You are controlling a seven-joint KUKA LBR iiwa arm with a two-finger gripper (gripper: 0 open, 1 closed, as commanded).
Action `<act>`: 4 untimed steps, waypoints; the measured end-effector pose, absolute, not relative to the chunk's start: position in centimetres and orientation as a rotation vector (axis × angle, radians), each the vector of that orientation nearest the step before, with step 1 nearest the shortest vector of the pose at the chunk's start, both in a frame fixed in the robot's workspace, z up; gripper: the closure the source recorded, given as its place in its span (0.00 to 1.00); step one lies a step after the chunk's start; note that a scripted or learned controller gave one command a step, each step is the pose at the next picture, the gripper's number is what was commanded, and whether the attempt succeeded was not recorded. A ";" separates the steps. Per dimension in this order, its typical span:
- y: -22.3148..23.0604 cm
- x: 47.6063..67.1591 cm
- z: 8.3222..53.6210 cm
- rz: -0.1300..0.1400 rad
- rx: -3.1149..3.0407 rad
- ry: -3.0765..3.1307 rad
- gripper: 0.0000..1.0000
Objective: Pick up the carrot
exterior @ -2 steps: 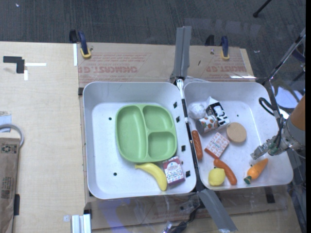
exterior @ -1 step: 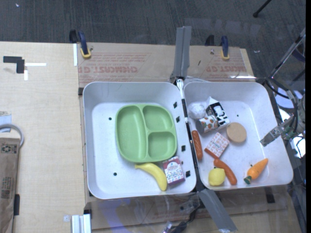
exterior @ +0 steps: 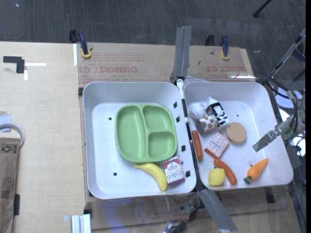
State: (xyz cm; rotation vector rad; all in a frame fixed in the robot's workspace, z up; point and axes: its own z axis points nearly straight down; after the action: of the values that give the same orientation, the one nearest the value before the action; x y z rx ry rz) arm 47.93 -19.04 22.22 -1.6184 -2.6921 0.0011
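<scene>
The gripper [exterior: 265, 141] (finger state cannot be told) hangs above the carrot [exterior: 256, 171]; risk: carrot lies near the bin [exterior: 286, 176] wall; fingers may strike it.

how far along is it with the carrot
Done: the gripper has reached the right bin, above the carrot. In hand: nothing; the carrot lies on the bin floor near the front right corner, apart from the gripper. Left: come down on it, close and lift.
</scene>
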 end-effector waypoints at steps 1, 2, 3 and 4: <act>-21.5 48.8 15.3 0.001 -1.568 -2.719 0.00; -22.1 47.8 9.0 -0.001 -1.294 -2.859 0.00; -22.1 47.9 9.8 -0.003 -1.297 -2.858 1.00; -21.9 48.4 14.5 0.000 -1.415 -2.805 1.00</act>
State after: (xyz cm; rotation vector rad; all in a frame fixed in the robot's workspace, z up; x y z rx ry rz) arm 48.40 -21.89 14.51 -1.4147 -2.8050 0.0000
